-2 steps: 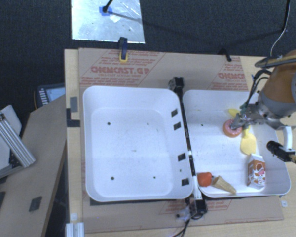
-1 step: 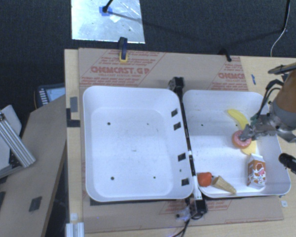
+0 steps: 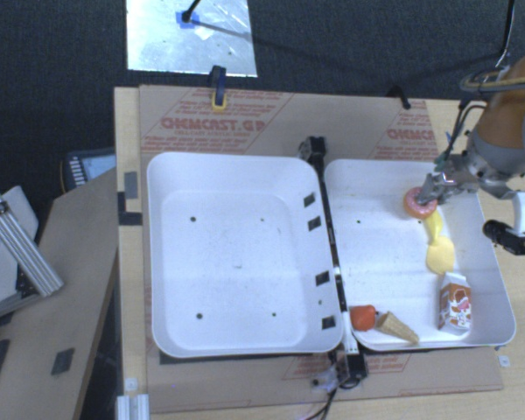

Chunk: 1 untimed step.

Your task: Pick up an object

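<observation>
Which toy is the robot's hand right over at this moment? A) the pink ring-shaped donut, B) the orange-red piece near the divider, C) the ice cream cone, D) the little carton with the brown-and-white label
A: the gripper sits directly above the pink donut at the far side of the right bin, while the carton, the cone and the orange-red piece lie nearer the front edge.

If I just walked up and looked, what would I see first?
Probably the grey and orange robot arm reaching in from the right, with its gripper right over a pink ring at the far side of the right bin. Next, the bright toys there: a yellow squash, a small carton and an ice cream cone near the front.
</observation>
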Tool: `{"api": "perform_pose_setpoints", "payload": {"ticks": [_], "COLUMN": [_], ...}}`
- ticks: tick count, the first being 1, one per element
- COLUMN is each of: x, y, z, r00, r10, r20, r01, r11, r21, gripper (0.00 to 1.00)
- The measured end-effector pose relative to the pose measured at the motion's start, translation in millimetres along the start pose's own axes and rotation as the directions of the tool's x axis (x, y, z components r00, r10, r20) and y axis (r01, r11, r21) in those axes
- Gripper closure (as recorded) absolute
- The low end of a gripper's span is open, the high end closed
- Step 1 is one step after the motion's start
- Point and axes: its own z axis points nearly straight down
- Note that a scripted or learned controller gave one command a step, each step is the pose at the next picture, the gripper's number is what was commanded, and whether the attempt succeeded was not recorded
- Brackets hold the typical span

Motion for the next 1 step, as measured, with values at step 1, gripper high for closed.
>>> {"api": "perform_pose_setpoints", "payload": {"ticks": [1], "x": [-0.5], "y": [-16.3], "z": [22.2], "r00": [1.000], "r10": [0.006], "r20": [-0.002], "r01": [-0.006], "r11": [1.000], "r21": [0.009], "gripper": [1.00]}}
